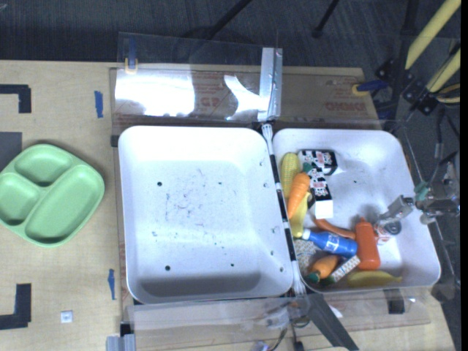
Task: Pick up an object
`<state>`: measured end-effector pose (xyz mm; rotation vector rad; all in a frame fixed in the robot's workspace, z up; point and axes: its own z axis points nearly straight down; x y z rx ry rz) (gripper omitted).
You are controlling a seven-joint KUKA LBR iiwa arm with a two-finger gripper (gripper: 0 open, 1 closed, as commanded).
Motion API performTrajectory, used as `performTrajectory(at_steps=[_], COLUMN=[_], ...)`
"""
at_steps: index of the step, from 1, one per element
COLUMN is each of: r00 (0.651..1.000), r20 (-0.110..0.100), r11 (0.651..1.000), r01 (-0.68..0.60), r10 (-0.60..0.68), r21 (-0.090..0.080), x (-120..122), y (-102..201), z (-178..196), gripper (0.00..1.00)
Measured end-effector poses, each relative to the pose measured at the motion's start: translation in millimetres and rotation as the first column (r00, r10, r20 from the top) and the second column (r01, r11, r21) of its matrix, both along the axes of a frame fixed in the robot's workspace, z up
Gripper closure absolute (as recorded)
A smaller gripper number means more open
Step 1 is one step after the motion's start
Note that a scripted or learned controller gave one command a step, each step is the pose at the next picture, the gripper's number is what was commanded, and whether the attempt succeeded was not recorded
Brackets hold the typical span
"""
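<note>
Gripper (pixel 393 216) low inside right bin (pixel 380 148), near its right wall; cannot tell its state at this resolution. Objects piled along right bin's left side: corn cob (pixel 289 168), carrot (pixel 298 194), black-and-white box (pixel 319 168), blue bottle (pixel 330 242), orange-red bottle (pixel 368 245) just left of gripper. Left bin (pixel 197 210) beside it. Green divided plate (pixel 48 194) on bench (pixel 51 291), far left.

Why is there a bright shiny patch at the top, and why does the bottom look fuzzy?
In the camera view, light bounces off the clear plastic sheet behind the left bin, making white glare. Near the bottom edge, something close to the lens is out of focus, so it blurs. The toys in the right bin look fairly sharp.
</note>
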<state>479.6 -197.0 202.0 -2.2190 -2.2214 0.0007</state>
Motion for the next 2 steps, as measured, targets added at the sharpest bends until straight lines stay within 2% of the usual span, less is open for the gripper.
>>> performTrajectory(at_steps=[1,2], r00=[1.000,0.999], r20=[0.000,0.037], r11=[1.000,1.000], r01=[0.023,-0.018], r10=[-0.023,0.019], r21=[0.000,-0.014], x=[14,18], y=[34,49], z=[-36,-71], gripper=[0.00,0.00])
